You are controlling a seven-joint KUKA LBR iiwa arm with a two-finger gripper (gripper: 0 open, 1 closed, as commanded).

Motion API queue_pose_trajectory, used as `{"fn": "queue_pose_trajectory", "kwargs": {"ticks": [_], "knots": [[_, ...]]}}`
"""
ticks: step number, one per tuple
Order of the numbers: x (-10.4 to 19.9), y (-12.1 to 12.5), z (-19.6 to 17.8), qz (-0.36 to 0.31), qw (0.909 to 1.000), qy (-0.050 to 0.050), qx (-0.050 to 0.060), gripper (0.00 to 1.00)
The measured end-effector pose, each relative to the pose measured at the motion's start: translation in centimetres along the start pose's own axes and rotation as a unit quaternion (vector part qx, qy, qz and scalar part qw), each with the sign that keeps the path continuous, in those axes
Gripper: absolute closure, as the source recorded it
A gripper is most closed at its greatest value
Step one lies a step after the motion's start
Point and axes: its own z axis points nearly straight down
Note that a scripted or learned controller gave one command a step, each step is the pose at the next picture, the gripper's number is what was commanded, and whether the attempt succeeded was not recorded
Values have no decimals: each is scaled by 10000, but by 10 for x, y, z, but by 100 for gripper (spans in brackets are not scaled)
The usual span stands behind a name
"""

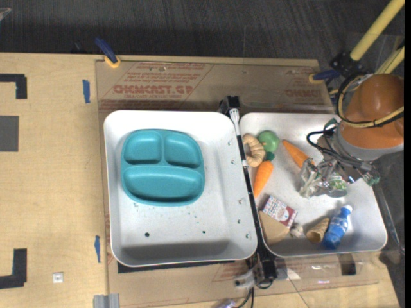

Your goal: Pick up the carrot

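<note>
Carrot (pixel 262 178), orange and tapered, lies slanted.

Arm (pixel 379 117) cropped at right edge; gripper (pixel 321 179) fingers a blur

You are looking at a robotics lab: a plywood bench (pixel 51 172) marked with black tape corners (pixel 18 85), two white bins (pixel 186 236) clamped side by side with blue clamps (pixel 106 53), and dark carpet (pixel 192 11) beyond. Toy food such as a plastic carrot (pixel 261 178) and a cabled arm (pixel 372 114) fit a test rig
</note>
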Motion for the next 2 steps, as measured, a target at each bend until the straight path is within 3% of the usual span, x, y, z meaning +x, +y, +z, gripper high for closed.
{"fn": "queue_pose_trajectory", "kwargs": {"ticks": [1,2], "knots": [[-5,-6,0,-3309,9437,-24,-8,100],[-24,30,0,-5218,8531,-4,-7,100]]}}
